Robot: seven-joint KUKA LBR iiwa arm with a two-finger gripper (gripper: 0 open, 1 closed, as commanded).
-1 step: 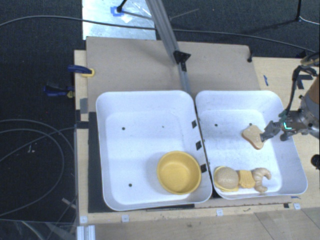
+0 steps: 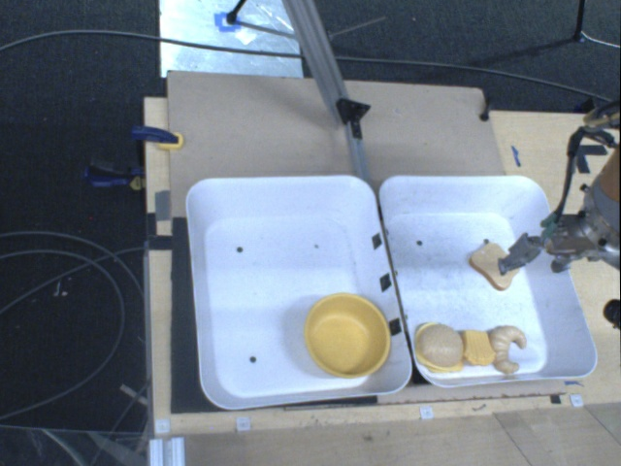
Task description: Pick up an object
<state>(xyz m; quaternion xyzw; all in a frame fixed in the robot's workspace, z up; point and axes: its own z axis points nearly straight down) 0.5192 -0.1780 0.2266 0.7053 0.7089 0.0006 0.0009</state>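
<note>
Over the right white bin [image 2: 558,289], the jaws [image 2: 517,256] close on a tan toy piece [image 2: 491,264].

The arm enters from the right edge of the camera view, only its wrist end visible, with cabling looped above it. The tool [image 2: 521,251] reaches leftward and slightly down from the wrist, its dark fingers [image 2: 515,253] pointing left at a low slant. Whether those fingers are parted or closed cannot be told from this angle.
</note>
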